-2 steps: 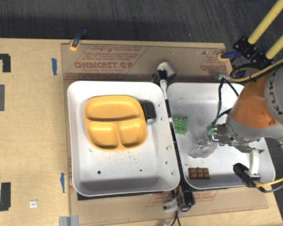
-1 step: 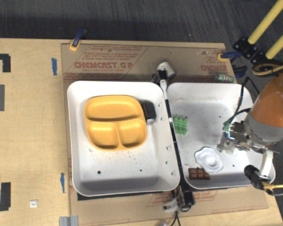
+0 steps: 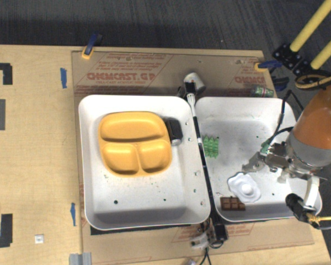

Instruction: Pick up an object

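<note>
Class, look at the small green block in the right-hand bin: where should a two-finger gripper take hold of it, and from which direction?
Probably from straight above, closing across the narrower width of the green block. It lies flat on the right bin floor near the left wall, so sideways approach looks cramped.

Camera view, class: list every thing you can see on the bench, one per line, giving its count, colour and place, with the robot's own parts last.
bins: two, white, side by side on the bench
divided tray: one, yellow, upper part of the left bin
dark block: one, black, against the tray's right edge
studded brick: one, green, left side of the right bin
clear plastic piece: one, whitish, lower middle of the right bin
flat bar: one, brown, near the right bin's bottom edge
arm: one, grey with orange band, over the right bin's right side
tool: one, metal-grey, above the right bin's floor
</note>
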Available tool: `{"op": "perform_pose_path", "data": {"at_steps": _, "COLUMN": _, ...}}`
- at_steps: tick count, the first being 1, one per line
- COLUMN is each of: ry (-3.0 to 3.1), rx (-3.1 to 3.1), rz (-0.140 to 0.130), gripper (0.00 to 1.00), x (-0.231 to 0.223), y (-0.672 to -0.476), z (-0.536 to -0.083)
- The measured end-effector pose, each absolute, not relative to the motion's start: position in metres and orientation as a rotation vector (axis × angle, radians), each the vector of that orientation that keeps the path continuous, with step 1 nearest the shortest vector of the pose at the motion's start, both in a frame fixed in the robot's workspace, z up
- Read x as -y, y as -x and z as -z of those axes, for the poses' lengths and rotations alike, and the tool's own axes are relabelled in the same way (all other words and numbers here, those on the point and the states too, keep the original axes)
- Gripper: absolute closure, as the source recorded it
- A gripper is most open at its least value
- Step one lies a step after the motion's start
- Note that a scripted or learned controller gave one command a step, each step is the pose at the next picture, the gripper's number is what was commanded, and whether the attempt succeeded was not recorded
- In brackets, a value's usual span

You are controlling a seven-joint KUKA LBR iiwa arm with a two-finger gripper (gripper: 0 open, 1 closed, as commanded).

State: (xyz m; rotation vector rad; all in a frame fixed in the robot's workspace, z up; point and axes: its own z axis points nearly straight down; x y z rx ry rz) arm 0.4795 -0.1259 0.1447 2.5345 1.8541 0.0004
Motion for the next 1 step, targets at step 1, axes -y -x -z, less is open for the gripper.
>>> {"op": "perform_pose_path", "data": {"at_steps": 1, "ry": -2.672, "rx": -1.669, "rz": -0.003, "gripper": 0.0, "x": 0.2048, "y": -0.4797, "z": -0.1187}}
